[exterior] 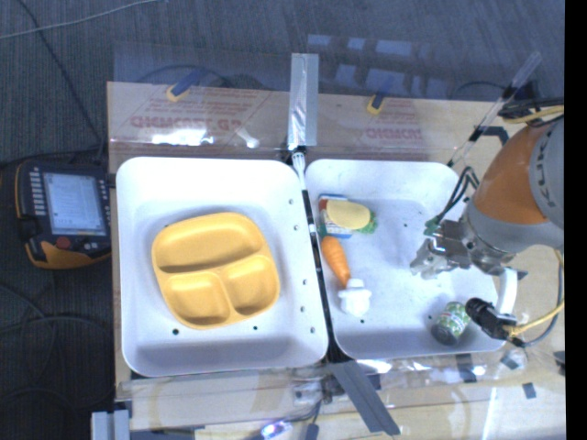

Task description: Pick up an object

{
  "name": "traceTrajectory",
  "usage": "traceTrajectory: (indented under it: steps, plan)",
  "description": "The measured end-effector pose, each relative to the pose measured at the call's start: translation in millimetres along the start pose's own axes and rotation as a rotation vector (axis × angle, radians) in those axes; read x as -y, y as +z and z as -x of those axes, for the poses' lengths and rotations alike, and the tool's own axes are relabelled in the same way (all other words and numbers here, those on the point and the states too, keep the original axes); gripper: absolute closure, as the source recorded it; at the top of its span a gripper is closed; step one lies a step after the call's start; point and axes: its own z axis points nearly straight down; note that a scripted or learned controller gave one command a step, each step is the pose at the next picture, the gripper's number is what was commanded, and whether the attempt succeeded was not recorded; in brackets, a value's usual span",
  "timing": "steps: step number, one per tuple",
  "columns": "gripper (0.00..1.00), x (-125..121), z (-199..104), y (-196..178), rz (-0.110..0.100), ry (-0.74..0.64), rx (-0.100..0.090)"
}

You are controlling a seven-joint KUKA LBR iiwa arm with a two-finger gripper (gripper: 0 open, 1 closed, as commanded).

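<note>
Dark grey carpet surrounded your bench, with a teach pendant (64, 211) lying on it to the left and thin cables trailing across the floor above. On the bench, two shallow white bins sat side by side: the left bin (138, 191) held a yellow divided tray (215, 269) with three compartments, lying near its centre. The right bin (404, 186) held, along its left wall, a yellow and green toy food item (347, 216), an orange toy carrot (337, 260) just below it, and a small white object (354, 297) just below the carrot's tip. A small greenish can (449, 323) lay on its side near the bin's lower right corner. Your grey arm with the orange band (514, 186) reached in from the right, and its gripper (433, 257) hung over the bare floor of the right bin, above the can and well apart from the carrot; from this view you could not tell how far its jaws stood apart, and nothing was seen between them.
</note>
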Motion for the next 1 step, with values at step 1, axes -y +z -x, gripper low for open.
traceTrajectory:
  steps: [1]
  plan:
    - [1.00,-22.4,10.2,-18.1,0.000,-0.126,0.000]
